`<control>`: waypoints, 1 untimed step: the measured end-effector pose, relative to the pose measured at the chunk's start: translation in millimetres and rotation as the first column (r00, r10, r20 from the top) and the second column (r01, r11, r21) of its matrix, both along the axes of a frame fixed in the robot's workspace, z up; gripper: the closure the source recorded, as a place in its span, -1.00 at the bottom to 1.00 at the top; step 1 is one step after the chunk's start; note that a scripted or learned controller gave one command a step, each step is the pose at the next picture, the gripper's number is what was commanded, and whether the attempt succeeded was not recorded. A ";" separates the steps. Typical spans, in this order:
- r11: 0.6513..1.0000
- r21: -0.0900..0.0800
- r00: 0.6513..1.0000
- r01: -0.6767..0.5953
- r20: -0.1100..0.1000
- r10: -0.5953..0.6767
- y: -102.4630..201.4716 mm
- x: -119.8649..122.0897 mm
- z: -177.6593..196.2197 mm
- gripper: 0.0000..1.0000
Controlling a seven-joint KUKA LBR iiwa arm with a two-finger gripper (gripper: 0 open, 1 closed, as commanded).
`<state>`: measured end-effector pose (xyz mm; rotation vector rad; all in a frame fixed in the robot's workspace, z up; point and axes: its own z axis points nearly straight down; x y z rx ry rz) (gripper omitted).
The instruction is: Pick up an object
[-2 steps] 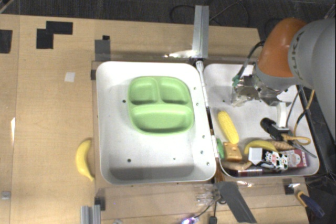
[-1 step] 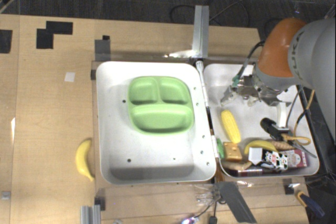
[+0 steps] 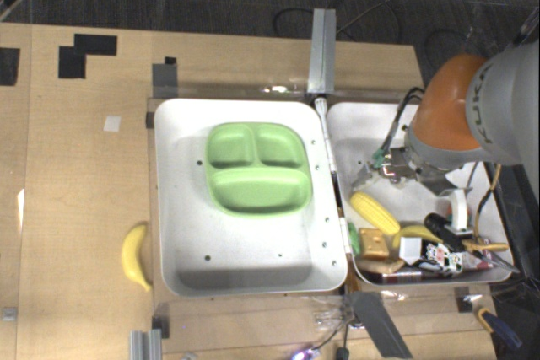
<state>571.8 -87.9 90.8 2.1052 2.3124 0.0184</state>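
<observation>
Well, here is how it stands from where I'm watching.

Arm: the grey arm (image 3: 506, 97) with its orange band (image 3: 447, 110) reaches in from the right and hangs over the right bin (image 3: 354, 126), wrist bent down toward the clutter.

Jaws: the gripper (image 3: 384, 169) sits low over the bin's upper middle; I cannot tell how wide it is set, since the wrist hides that end, and nothing shows between the tips.

Likely target: a corn cob (image 3: 375, 213) lies just below the gripper, tilted, apart from it. It seems the nearest thing to take.

Other clutter: a yellow banana-like piece (image 3: 419, 233), a white block (image 3: 410, 249) and small mixed items are heaped along the bin's near wall, probably slid there by the slant of the floor.

Left bin: the left bin (image 3: 181, 181) carries a green divided tray (image 3: 257, 167), lying flat in the middle.

Bench: a banana (image 3: 135, 255) lies on the bench (image 3: 76, 206) just outside the left bin's wall, out of the working area.

Progress: the pick looks not yet made.
</observation>
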 end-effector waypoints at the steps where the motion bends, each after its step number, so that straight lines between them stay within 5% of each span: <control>1: 0.995 -0.002 0.995 -0.099 0.002 0.099 0.7 -50.5 0.8 -1.00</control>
